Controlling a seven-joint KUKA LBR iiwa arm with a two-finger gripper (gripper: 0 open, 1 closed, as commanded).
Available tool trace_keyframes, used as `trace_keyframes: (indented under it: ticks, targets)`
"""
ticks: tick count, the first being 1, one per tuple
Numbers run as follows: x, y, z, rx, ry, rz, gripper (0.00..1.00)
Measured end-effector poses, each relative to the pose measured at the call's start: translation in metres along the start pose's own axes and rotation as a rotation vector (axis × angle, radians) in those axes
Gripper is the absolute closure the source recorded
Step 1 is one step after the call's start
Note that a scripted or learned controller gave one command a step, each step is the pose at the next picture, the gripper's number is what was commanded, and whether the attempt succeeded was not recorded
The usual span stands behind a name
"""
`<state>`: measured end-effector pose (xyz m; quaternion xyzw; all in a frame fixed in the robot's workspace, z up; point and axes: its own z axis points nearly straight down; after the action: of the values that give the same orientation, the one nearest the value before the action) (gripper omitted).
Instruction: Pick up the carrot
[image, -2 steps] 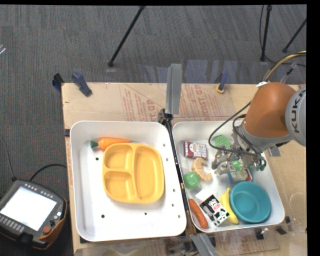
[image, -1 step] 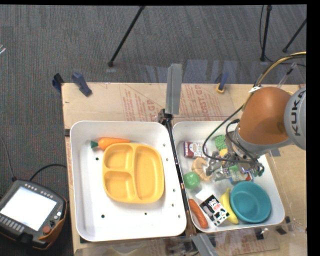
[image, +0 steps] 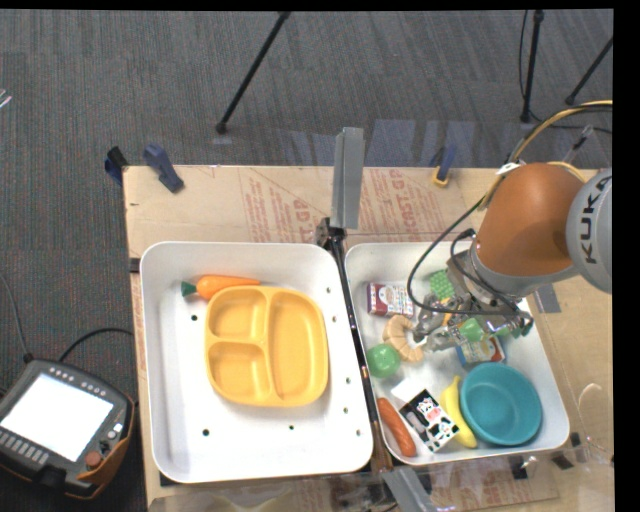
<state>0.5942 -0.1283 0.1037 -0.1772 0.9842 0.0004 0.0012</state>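
Orange against white, the carrot (image: 226, 285) lies at the yellow tray's (image: 267, 346) eleven o'clock in the left bin (image: 160, 400), while my gripper (image: 440, 330), its state untellable, hangs over right-bin (image: 556, 400) clutter.

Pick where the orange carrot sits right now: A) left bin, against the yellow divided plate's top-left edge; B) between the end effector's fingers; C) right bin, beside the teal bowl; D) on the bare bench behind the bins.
A: the orange carrot with green top lies in the shallow white left bin, touching the yellow divided plate at its upper-left edge.
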Motion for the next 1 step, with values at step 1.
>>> trace_keyframes:
  ticks: [1]
  targets:
    - [0.0488, 0.0476, -0.001, -0.002, 0.002, -0.2, 1.0]
